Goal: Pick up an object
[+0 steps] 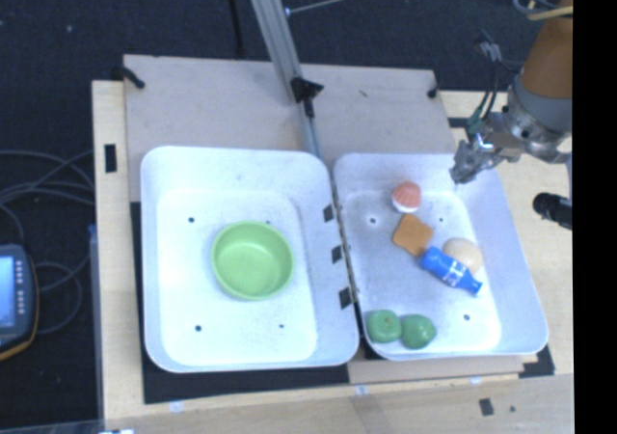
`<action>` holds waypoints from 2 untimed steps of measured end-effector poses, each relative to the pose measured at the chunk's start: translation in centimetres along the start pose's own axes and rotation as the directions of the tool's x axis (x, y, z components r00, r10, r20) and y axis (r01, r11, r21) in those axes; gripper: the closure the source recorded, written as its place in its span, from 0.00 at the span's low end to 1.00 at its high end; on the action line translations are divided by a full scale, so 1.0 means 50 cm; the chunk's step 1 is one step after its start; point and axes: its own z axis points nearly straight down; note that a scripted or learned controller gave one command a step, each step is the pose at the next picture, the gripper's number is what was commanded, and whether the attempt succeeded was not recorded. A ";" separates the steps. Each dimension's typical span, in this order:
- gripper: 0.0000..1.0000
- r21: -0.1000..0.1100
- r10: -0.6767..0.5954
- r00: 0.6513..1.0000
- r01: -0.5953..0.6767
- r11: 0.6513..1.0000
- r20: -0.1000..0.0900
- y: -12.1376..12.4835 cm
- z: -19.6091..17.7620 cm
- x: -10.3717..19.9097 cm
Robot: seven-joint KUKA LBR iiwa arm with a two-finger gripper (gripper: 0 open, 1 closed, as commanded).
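So far nothing is lifted: your gripper (465, 170) hovers over the right bin's (516, 273) far edge; whether it's parted, you can't tell.

Two white bins on a worktop, holding seven small things in all.

The left bin (174, 181) holds one thing: a single light green bowl (253, 259). The right bin (511, 297) holds six: one round piece that is red on top and pale below (407, 196), one flat orange-brown block (413, 235), one blue bottle with a white label (449, 270), one pale cream egg-shaped piece (464, 252) touching the bottle, and two green round pieces (384, 326) (418, 330) lying side by side at the near edge.
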 end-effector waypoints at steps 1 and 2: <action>1.00 0.004 -0.003 1.000 0.003 1.000 -0.001 -0.030 0.019 0.100; 1.00 0.003 -0.003 1.000 0.003 1.000 -0.001 -0.041 0.037 0.195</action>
